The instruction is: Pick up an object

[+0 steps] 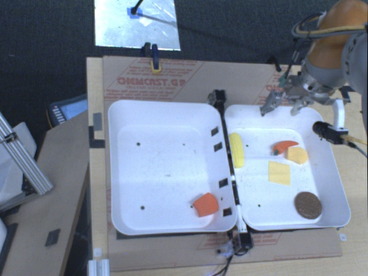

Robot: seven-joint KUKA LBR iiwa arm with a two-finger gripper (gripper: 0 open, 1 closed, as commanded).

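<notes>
Camera view is showing the pincer (283,103) hanging above the far rim of the right bin (332,180), its two fingers standing spread apart with nothing between them. The arm (336,36) is reaching in from the right.

Candidates for picking are lying mostly in the right bin: a yellow corn cob (236,149) resting lengthwise just beside the divider, an orange carrot-like piece (284,147) touching a small yellow-orange block (298,154), a flat yellow square (279,173) near the middle, and a brown disc (308,204) near the front corner. The left bin (132,125) is holding one orange wedge (205,204) near its front right corner.

Judging by appearance, these are looking like light toy foods, probably stiff and somewhat smooth. The flat square and disc are offering little height, so the fingers would likely be scraping the bin floor. The corn cob is appearing the soundest choice: it is lying apart from its neighbours and is rounded, best taken across its narrow width at mid-length, though the divider close beside it is risking fouling one finger.
</notes>
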